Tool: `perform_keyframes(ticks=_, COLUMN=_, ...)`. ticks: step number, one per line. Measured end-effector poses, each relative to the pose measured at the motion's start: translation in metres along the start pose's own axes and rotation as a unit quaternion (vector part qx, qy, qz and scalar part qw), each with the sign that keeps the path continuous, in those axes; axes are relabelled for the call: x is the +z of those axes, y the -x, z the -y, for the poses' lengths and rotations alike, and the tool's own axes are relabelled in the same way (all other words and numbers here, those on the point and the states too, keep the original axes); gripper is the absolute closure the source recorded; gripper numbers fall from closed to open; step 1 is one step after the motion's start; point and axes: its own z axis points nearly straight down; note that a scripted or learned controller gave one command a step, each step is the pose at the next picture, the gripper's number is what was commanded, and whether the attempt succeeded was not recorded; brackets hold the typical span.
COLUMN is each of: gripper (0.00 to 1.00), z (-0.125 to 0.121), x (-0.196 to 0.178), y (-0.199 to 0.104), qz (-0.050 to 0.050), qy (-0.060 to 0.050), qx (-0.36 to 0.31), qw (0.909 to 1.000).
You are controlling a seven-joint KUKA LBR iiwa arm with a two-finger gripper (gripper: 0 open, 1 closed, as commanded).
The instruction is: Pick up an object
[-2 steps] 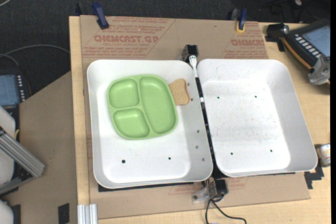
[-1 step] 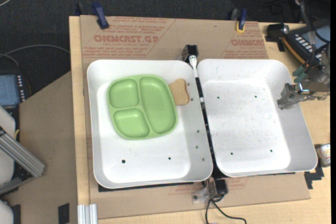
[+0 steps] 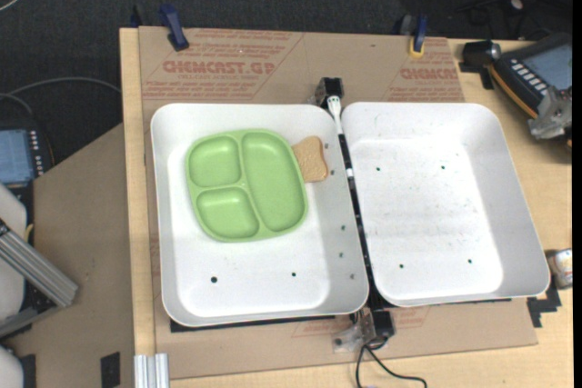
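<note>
Two white bins sit side by side on the bench: the left bin (image 3: pixel 182 286) holds the things, and the right bin (image 3: pixel 436 277) shows just a few dark dots on its floor. A green divided plate (image 3: pixel 245 186) with three compartments lies flat in the far half of the left bin. A tan biscuit-like piece (image 3: pixel 312 160) touches the plate's right rim, near the bin's far right corner. Of the fingers I cannot tell if they are apart or together.

My judgement is that the tan piece is the easier object to pick: it is small, and a descent from straight above with the fingers spanning its short side should work. The fingers should stay off the plate's rim and the bin wall. The flat plate would need a grip on its edge.

The brown board (image 3: pixel 273 59) under the bins carries red printing that looks like "CHEMCAST GP"; the smaller lines are unreadable.
</note>
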Motion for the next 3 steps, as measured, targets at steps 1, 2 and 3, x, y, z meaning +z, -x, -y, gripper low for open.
perform_keyframes(ticks=1, gripper=1.00, z=0.022, x=0.066, y=-0.029, qz=-0.004, qy=-0.010, qx=-0.001, qw=0.9999)
perform_keyframes(ticks=2, gripper=1.00, z=-0.015, x=0.004, y=0.011, qz=0.000, qy=-0.001, qx=0.001, qw=1.0000)
perform_keyframes(ticks=3, gripper=1.00, z=0.023, x=0.078, y=-0.016, qz=-0.004, qy=-0.011, qx=0.000, qw=0.9999)
